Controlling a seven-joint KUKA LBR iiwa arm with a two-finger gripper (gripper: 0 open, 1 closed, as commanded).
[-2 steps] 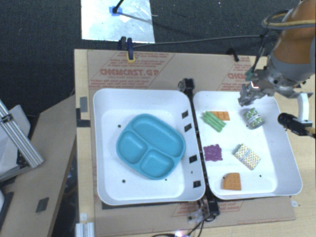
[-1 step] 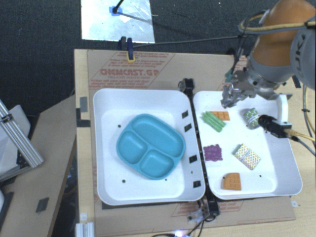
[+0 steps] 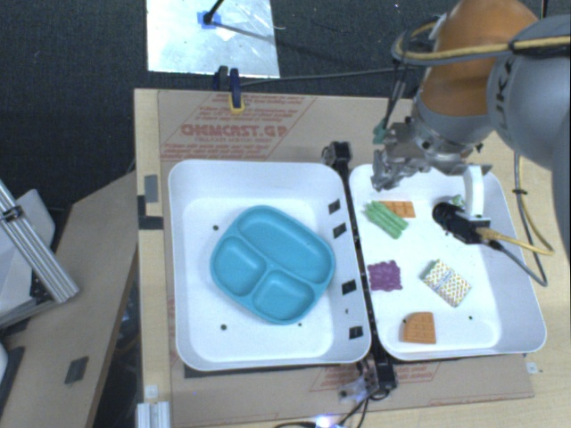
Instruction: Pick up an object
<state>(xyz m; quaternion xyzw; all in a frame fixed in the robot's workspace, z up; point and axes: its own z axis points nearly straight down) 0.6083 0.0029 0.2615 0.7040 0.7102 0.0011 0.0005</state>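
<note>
- The claw (image 3: 385,178) hangs over the right bin's (image 3: 526,324) back edge, its grip state impossible to tell from this angle.
- A green block (image 3: 386,219) lies just below it, apparently untouched.
- A blue divided plate (image 3: 271,264) sits in the left bin (image 3: 192,239).

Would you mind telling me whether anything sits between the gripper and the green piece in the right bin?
Nothing visible does. The gripper hangs just above the green piece, with bare bin floor between them. The orange waffle-like piece lies against the green piece's far side, not in the path.
</note>
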